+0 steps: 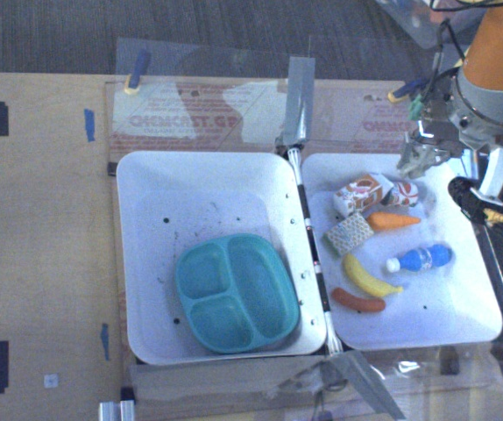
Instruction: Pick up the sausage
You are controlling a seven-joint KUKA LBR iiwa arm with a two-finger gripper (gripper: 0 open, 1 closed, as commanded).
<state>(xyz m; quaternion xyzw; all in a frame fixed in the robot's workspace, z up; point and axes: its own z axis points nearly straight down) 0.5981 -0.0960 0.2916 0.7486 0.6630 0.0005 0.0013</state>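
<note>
Sausage (357, 301): lying near the lower edge of the right bin (475, 314), lower centre-right of the frame, just below the banana and well apart from the gripper.
Gripper (416, 162): hanging over the upper right part of the right bin, at the frame's upper right; nothing is sitting between its fingers, and how wide they are standing cannot be told.
Arm (495, 51): reaching in from the upper right corner, orange band showing above the grey wrist.
Banana (367, 277): lying slantwise just above the sausage.
Blue bottle (420, 259): lying on its side to the right of the banana.
Carrot (393, 221): lying across the bin's middle, beside the grey sponge block (350, 232).
Red-and-white carton (361, 193): sitting nearest the gripper, below and left of it.
Left bin (146, 191): holding a teal divided tray (236, 292) in its lower right part.
</note>
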